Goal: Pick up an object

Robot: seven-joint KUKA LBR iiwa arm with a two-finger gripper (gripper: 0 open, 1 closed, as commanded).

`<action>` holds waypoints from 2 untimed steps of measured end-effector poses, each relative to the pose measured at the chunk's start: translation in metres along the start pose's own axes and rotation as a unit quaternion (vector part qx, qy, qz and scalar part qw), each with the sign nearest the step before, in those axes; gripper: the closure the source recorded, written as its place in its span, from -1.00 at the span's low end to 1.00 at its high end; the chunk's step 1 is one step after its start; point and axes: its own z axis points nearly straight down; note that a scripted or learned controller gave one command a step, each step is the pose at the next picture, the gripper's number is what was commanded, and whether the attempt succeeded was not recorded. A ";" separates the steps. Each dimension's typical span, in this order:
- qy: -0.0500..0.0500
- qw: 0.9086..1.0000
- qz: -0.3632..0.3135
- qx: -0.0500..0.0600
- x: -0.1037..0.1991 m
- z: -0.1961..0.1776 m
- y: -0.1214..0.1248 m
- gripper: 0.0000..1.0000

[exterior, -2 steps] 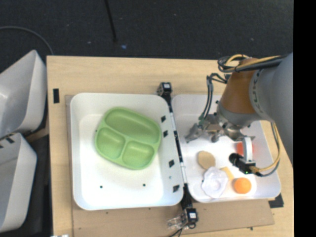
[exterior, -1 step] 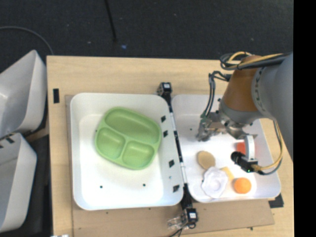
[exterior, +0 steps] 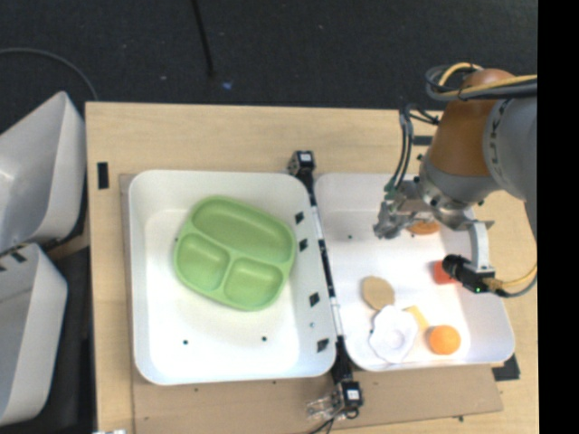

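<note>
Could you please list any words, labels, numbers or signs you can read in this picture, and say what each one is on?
None can be read. The green plate, both white bins, the gripper and the small things in the right bin bear no visible print. The small black clips between the bins are too small to show any marking.

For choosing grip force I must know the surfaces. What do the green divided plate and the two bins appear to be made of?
The green divided plate looks like moulded plastic with a matte finish: even colour, rounded compartment edges, no glare. The left bin and the right bin seem to be smooth white plastic, slightly glossy, with rounded corners. Coated metal cannot be excluded.
</note>
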 end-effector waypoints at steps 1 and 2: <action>0.000 1.000 0.000 0.000 -0.007 -0.045 0.002 1.00; 0.000 1.000 -0.003 0.001 -0.009 -0.085 0.003 1.00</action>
